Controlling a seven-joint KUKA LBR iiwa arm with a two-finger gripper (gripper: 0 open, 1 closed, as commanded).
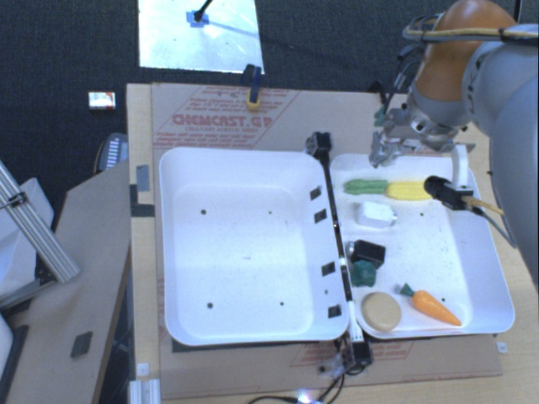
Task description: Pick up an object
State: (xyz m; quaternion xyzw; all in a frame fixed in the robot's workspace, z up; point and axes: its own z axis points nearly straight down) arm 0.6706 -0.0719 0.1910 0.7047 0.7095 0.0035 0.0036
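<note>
The arm [497,66] runs off the right edge, seemingly.

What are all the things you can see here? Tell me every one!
left bin: 1, white, left on the bench
right bin: 1, white, right on the bench, holds the toys
corn: 1, yellow with a green husk, far end of the right bin
white block: 1, white, just in front of the corn
black block: 1, black, by the divider between the bins
green piece: 1, dark green, touching the black block's near side
round cookie: 1, tan, near left corner of the right bin
carrot: 1, orange with a green top, near the bin's front edge
gripper: 1, grey metal, above the right bin's far edge
</note>
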